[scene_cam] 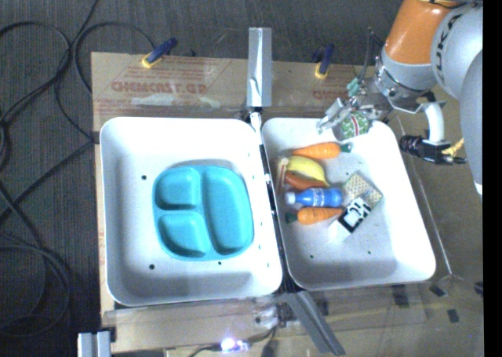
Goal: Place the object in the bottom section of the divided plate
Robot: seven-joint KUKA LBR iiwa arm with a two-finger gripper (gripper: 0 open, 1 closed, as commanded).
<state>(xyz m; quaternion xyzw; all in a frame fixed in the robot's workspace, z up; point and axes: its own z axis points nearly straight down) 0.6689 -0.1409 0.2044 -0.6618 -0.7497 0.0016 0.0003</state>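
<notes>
We saw the blue divided plate (204, 211) lying flat in the left bin, well apart from the fingers (339, 118), which clasped a small green, red and white object (359, 122) between them.

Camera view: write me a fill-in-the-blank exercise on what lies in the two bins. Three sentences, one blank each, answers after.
1. The blue divided plate lies in the ____ bin.
2. The plate has ____ sections.
3. The blue bottle lies between two ____ carrots, in the bin with the yellow banana.

Missing words: left; three; orange
</notes>
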